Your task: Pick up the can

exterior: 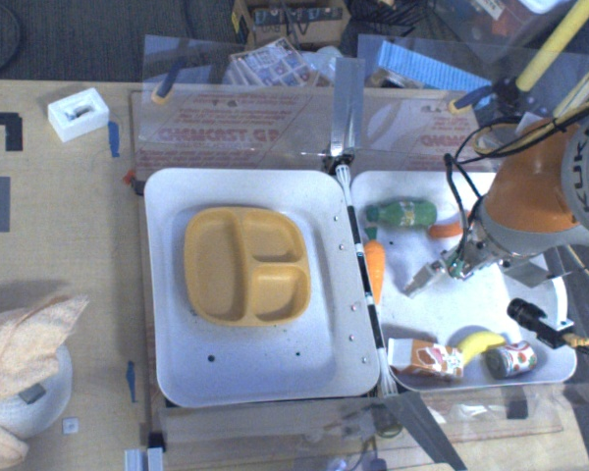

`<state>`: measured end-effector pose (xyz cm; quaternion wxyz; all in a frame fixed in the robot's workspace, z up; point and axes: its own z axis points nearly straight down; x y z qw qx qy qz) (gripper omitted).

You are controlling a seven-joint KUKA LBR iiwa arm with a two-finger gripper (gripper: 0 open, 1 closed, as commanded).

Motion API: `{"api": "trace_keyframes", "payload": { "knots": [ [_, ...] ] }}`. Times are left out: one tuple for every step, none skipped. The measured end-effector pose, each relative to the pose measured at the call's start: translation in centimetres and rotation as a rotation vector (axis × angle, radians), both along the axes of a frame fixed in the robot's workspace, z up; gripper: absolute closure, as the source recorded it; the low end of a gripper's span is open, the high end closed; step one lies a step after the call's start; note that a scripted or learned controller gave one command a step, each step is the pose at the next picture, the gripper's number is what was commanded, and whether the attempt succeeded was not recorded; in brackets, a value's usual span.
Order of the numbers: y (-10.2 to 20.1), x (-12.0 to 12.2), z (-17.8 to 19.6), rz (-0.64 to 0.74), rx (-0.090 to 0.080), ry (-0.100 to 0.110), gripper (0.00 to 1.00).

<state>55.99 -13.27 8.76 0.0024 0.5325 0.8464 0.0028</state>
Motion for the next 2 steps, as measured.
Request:
{"api": "trace_keyframes", "payload": {
  "knots": [
    [-1.8,7.6,-0.1,-0.144,-0.003,0.000,0.00],
    [-2.5,-0.6,0.0,-0.083,-0.002,0.001,0.00]
  ]
}}
